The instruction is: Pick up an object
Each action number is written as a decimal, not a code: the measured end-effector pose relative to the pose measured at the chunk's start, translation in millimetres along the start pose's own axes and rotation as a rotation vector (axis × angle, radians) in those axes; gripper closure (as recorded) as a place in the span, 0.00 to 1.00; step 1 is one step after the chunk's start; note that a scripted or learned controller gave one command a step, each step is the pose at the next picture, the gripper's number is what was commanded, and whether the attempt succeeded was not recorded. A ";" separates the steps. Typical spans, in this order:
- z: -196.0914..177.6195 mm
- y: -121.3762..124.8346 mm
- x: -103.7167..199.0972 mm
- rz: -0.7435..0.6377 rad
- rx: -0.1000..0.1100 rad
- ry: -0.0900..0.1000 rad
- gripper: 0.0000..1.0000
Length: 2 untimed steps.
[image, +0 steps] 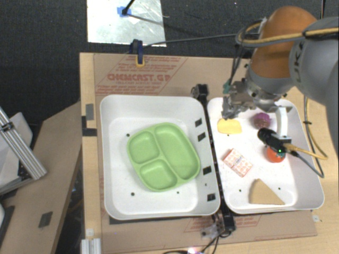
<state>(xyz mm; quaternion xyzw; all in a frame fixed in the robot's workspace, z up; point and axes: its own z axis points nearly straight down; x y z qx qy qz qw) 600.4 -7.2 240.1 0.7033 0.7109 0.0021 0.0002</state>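
Claw [230, 111] is seen low over the right bin [299, 187], at its far-left corner. The yellow block [229, 126] lies just on the near side of it in the view. Whether the two touch can't be told. Whether the claw is wide or narrow can't be told either, and nothing is seen held in it.

The block is judged the likeliest pick, being closest by far. Its long axis runs approx. left-right across the view, roughly parallel w/ the bin's far wall, so a grasp across the short side is prob. called for.

Other items in the right bin:
- A purple lump [260, 120] sits near the block, to its right.
- A pink packet [237, 162] lies apart, toward the camera.
- A red ball [275, 154] is partly hidden, further right.
- A tan wedge [265, 193] lies well apart, by the near wall.

The left bin [117, 136] holds a green tray [161, 155], which isn't involved.

The bin's left wall is close to the block's left end, so little room is judged to be left there. The lump could be knocked if the approach drifts right.
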 end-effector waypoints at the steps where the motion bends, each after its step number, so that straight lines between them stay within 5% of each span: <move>1: 10.4 8.2 49.5 0.002 0.002 -0.001 1.00; 2: 3.1 31.6 95.5 0.001 -0.001 0.000 1.00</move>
